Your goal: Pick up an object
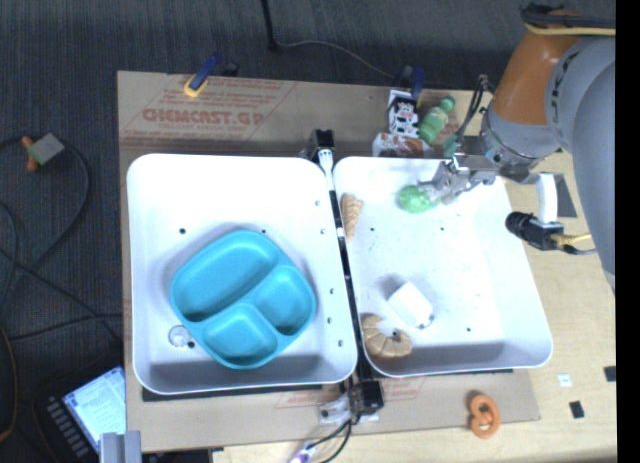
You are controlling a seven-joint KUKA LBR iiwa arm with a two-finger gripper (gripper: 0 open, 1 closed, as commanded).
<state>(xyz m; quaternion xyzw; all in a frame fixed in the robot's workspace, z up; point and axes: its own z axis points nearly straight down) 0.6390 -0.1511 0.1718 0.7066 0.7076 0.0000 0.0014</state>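
Observation:
My gripper hangs over the far part of the right bin, reaching in from the right. A small green soft object lies right at its tip, touching or nearly touching it; whether it is gripped is unclear. Nearer the front of the same bin lies a white cup-like object, with a brown pastry-shaped toy in the front left corner. A tan ridged piece rests against the bin's left wall.
The left bin holds a blue divided plate. Behind the right bin stand a green toy and a small printed box. An orange ring lies on the bench in front.

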